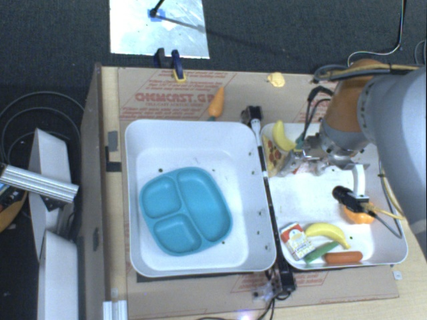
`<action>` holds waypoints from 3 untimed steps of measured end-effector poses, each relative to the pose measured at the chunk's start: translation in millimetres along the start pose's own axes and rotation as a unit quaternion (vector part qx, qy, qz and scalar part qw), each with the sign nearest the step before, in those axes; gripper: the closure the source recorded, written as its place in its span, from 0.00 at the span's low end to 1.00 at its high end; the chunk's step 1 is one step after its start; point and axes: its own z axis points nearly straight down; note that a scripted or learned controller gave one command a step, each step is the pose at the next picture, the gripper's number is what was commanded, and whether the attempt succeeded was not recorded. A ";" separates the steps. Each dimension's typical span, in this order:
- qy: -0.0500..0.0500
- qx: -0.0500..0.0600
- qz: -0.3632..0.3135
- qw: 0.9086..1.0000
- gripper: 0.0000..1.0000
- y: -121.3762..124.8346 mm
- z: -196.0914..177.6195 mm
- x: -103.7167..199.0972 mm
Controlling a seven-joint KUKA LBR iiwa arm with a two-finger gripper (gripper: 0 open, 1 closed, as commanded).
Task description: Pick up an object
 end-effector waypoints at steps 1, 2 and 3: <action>-0.007 0.004 -0.002 1.000 0.00 36.4 0.0 4.8; -0.003 -0.004 -0.003 1.000 1.00 38.4 -11.2 8.8; -0.002 -0.018 0.001 1.000 1.00 -3.7 -113.2 -16.3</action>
